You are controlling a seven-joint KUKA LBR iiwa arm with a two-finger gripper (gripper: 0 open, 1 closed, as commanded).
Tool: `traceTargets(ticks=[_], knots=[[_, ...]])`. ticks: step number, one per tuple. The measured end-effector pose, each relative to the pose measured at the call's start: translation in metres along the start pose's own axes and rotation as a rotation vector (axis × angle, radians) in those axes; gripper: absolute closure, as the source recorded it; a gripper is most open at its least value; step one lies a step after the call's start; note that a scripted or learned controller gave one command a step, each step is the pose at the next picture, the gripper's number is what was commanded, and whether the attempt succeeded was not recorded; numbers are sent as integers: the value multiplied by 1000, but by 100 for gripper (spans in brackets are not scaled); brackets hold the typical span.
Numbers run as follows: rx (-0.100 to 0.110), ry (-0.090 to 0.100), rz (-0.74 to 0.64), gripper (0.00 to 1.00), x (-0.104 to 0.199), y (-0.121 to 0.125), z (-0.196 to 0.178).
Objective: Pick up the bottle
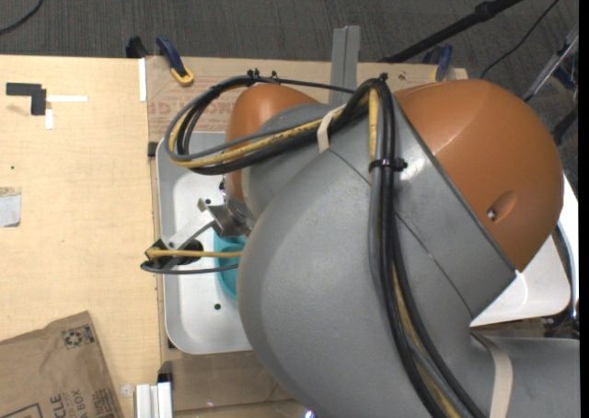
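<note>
My grey arm (368, 278) with its orange bands covers most of the view and reaches down into the left white bin (189, 315). The metal end of my gripper (224, 216) peeks out from under the arm, low over the bin floor. Just below it a teal-blue object (226, 276) lies in the bin, mostly hidden behind the arm. It may be the bottle, but I cannot tell its shape. Whether anything is held is hidden.
Black and yellow cables (184, 145) loop out over the bin's left wall. The wooden bench top (74, 177) spreads to the left, with a brown cardboard piece (55, 370) at the bottom left. A corner of the right bin (543, 289) shows past the arm.
</note>
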State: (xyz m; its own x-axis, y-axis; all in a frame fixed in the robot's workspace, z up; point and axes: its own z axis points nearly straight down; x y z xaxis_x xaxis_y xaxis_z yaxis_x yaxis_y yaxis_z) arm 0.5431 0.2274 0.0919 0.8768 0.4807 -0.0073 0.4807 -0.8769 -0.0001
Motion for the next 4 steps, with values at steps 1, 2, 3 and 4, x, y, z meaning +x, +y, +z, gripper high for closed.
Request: traceTargets(ticks=[1,2,3,4], knots=[[1,-2,6,100,1,3,-8],[-3,0,9,100,6,3,-149],[-1,-4,-414,100,-38,50,-119],[1,-3,-242,100,-109,122,-95]])
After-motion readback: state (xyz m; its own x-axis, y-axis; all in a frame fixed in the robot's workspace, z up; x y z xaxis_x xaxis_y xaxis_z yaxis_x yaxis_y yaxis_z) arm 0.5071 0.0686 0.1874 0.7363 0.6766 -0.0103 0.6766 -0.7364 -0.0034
